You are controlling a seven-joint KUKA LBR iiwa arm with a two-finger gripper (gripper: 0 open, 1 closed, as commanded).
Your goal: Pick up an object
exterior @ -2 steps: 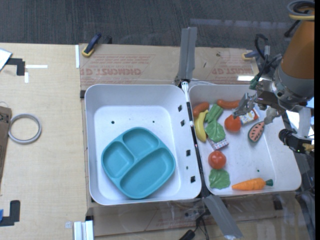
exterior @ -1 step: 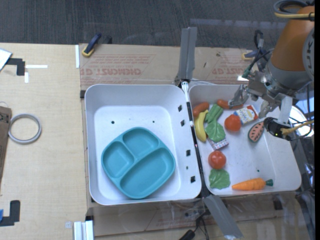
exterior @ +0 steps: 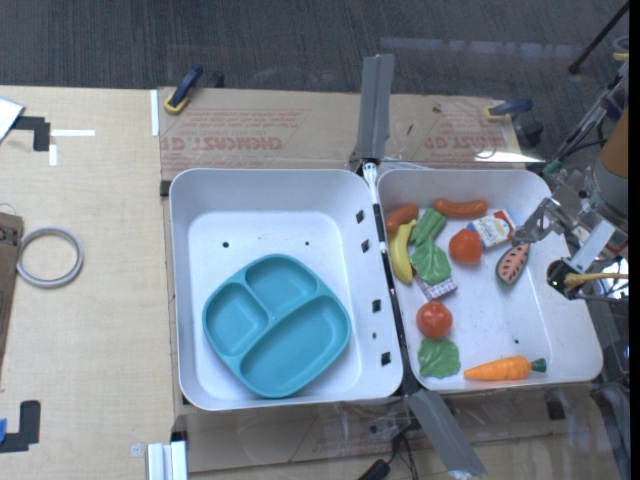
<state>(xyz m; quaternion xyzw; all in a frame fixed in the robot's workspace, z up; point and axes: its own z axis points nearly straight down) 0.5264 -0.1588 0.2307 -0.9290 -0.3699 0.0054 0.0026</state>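
Watermelon slice (exterior: 512,263) is my guess for the object to be lifted. It lies in the right bin (exterior: 488,320) close to that bin's right wall and nearest the jaws, which hang over the bin's far right corner at the end of the arm (exterior: 590,230). Whether the jaws are spread or pressed together I cannot tell from this slant. The slice looks flat and thin, so a straight descent may skate off its edge or close on nothing. It also has close neighbours: a small carton (exterior: 493,229) just beside its far end, and a tomato (exterior: 465,245) a little further toward the bin's middle. A wide approach could therefore nudge the carton, roll the tomato, or pinch two things at once. The wall is a hazard too, because a jaw coming down on the outer side of the slice could strike the rim or wedge against it. Along the bin's left wall a banana (exterior: 401,252) and leaves (exterior: 431,260) crowd together, with a sausage (exterior: 460,208) near the far edge, and anything picked there would likely drag its neighbours. The carrot (exterior: 500,369) by the near edge lies apart from the rest and looks the safer choice, though it is round and apt to roll. The left bin (exterior: 260,223) holds a blue divided plate (exterior: 277,325).
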